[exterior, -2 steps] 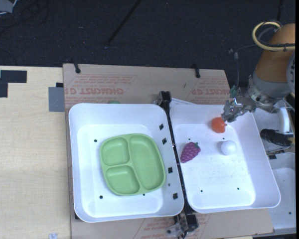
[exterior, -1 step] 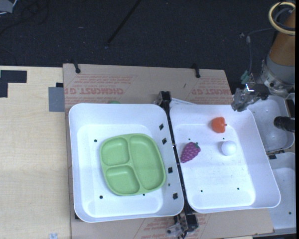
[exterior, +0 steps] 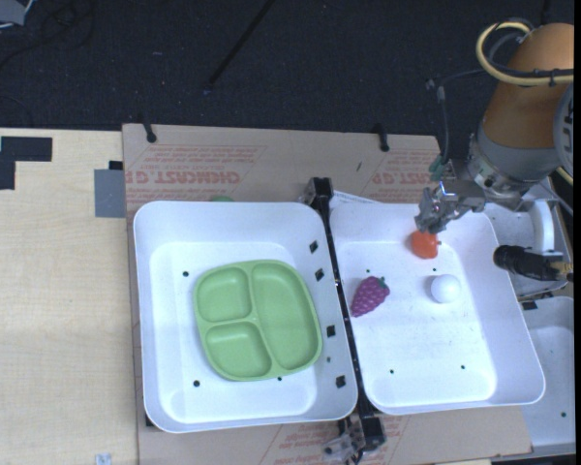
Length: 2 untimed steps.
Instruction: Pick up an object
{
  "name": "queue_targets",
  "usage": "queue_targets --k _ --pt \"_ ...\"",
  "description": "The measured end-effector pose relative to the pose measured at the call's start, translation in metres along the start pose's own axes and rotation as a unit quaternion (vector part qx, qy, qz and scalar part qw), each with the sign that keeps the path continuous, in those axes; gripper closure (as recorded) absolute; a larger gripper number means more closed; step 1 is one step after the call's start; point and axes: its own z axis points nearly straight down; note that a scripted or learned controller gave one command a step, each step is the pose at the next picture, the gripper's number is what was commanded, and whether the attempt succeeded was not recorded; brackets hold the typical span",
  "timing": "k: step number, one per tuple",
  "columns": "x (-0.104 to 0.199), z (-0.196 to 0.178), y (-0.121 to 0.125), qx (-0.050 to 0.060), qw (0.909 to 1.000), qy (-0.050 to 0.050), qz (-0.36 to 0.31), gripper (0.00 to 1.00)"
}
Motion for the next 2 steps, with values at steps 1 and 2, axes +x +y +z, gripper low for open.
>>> queue_targets --k 1,2 --pt "0.052 0.015 -0.009 0.0 1.0 0.0 0.0 1.0" --pt "0.098 0.026 -0.016 0.0 1.0 -0.001 0.0 1.0"
